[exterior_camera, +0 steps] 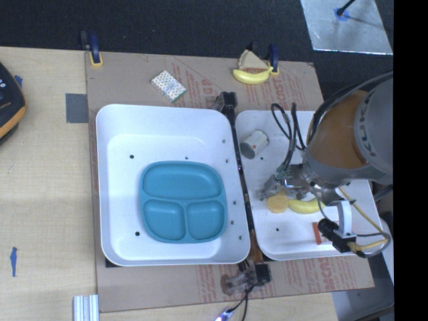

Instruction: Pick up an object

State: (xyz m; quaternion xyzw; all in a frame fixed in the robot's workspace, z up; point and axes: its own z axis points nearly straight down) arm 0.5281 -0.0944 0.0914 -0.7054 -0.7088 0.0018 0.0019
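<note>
My gripper (pixel 274 187) hangs low over the middle of the right bin (pixel 281 246), under the grey arm with its orange band (pixel 338 136). Just below it lie a round yellow piece (pixel 277 204) and a yellow banana (pixel 305 206), side by side on the bin floor. It is very near the round piece, but I cannot tell whether they touch. A small grey cup (pixel 254 141) lies on its side in the bin's far left corner. A small orange block (pixel 317 233) rests toward the near right, beside the arm's cabling.
The left bin (pixel 114 179) holds a blue divided plate (pixel 182 200). Behind the bins on the cardboard lie a second banana with a sandwich toy (pixel 253 70) and a patterned square packet (pixel 168 85). A black and yellow device (pixel 8 102) sits at the far left edge.
</note>
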